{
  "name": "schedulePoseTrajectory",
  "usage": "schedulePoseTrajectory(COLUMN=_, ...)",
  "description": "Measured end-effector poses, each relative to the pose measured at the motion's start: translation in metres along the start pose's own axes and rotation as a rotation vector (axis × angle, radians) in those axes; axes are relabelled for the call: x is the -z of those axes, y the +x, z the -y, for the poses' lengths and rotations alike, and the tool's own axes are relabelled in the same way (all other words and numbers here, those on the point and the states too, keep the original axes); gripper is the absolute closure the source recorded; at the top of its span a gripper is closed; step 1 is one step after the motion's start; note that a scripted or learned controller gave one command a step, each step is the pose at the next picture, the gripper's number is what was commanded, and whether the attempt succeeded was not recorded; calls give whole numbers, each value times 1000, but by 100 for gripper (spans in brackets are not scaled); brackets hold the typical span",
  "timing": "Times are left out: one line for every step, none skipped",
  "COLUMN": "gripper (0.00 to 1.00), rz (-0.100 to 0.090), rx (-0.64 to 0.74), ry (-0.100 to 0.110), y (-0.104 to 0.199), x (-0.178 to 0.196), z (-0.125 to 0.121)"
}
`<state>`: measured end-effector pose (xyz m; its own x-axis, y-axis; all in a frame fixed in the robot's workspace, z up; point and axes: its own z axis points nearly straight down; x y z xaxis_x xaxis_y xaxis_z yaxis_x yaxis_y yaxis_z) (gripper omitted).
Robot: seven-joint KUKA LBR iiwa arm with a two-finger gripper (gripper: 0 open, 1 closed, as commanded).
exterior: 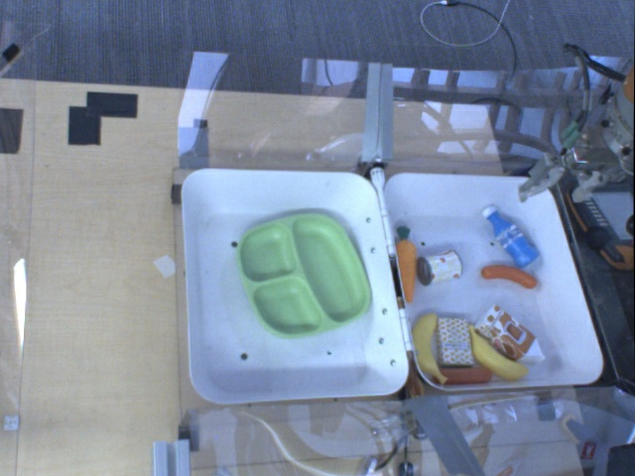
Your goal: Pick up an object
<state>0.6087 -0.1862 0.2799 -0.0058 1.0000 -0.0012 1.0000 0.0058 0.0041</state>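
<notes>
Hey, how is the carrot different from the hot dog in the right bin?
The carrot is orange with a green top; the hot dog is reddish all over. The carrot lies lengthwise against the bin's left wall, while the hot dog lies crosswise out on the open floor, below the blue bottle. The carrot tapers; the hot dog has rounded ends. Both are slim, lying flat in the same bin.

There are two white bins: the left bin and the right bin. The left bin has one green plate. Right of the plate, the other bin has one carrot, one blue bottle, two sausages, two bananas, one small can and two little boxes.
</notes>
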Motion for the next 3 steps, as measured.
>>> schedulePoseTrajectory(gripper=0, rz=0, rx=-143, ry=2, y=-18, x=-93, z=-44)
schedulePoseTrajectory(gripper=0, rz=1, rx=-281, ry=-3, y=-4, x=-193, z=-23)
schedulePoseTrajectory(gripper=0, rz=-1, rx=-199, ry=-1, y=52, x=-142, z=20)
